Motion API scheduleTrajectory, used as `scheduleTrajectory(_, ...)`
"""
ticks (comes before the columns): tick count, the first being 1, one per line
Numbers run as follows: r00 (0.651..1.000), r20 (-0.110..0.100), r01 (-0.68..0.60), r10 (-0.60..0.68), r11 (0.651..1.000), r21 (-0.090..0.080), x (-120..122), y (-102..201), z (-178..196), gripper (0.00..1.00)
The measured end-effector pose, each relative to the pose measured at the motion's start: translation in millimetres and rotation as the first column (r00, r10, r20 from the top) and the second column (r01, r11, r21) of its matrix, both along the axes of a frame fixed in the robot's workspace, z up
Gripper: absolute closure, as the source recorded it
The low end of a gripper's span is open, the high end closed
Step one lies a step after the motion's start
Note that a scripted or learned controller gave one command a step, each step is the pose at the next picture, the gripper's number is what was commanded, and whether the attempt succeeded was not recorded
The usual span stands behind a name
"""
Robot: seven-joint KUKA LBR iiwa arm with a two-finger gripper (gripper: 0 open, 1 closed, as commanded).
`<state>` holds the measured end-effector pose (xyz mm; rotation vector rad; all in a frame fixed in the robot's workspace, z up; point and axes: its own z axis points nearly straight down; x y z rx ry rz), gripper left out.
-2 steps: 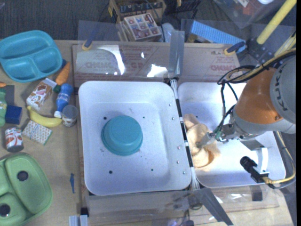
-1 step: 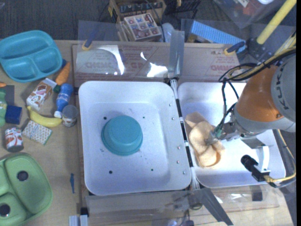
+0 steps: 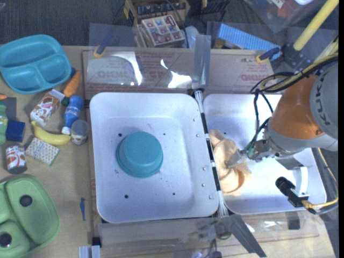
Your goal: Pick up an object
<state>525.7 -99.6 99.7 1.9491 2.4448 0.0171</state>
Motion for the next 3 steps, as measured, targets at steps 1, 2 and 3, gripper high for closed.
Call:
scheduleTrajectory(1, 0.995, 0.002, 0.096, -0.096, 0.995, 0.001, -23, 2, -9, 0.0)
scheduleTrajectory(2, 0.995, 0.001, 0.099, -0.099, 0.995, 0.005, -22, 1, -1, 1.0)
scheduleTrajectory(3, 0.994, -0.02, 0.104, -0.104, 0.995, -0.001, 51, 34, 83, 1.0)
